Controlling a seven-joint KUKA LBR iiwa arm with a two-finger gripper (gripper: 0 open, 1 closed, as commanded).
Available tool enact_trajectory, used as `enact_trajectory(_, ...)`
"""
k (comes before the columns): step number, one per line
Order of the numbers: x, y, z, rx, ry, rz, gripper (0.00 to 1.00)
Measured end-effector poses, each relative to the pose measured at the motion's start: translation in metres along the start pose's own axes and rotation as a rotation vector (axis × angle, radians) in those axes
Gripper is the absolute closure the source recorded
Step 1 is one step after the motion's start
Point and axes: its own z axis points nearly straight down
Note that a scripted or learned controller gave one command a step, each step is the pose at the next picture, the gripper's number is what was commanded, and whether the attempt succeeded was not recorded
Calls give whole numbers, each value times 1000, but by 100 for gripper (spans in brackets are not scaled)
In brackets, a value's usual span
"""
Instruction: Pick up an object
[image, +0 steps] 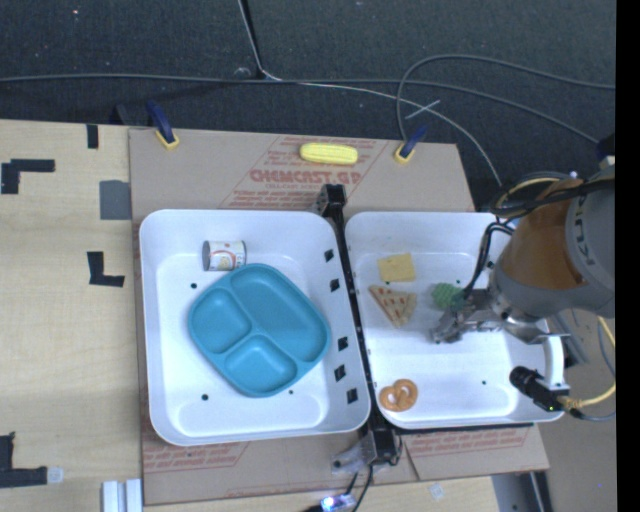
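Observation:
In the right bin (440, 408) lie a yellow cheese block (397, 268), a pizza slice (393, 303), a green broccoli piece (445, 295) and a pretzel (398, 395). My gripper (447, 329) reaches in from the right and hangs low over the bin floor, just below the broccoli and right of the pizza slice. Nothing shows between its fingers. The left bin (170, 400) holds a blue divided plate (258, 328) and a small can (223, 255) lying on its side.
A yellow banana-like toy (328, 153) lies on the cardboard behind the bins. Black clips (331, 199) join the bins along the middle divider. Cables run across the dark floor at the back and beside the arm on the right.

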Motion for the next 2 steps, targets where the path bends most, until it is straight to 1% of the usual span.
enact_trajectory(2,-5,19,-98,-1,2,0,100)
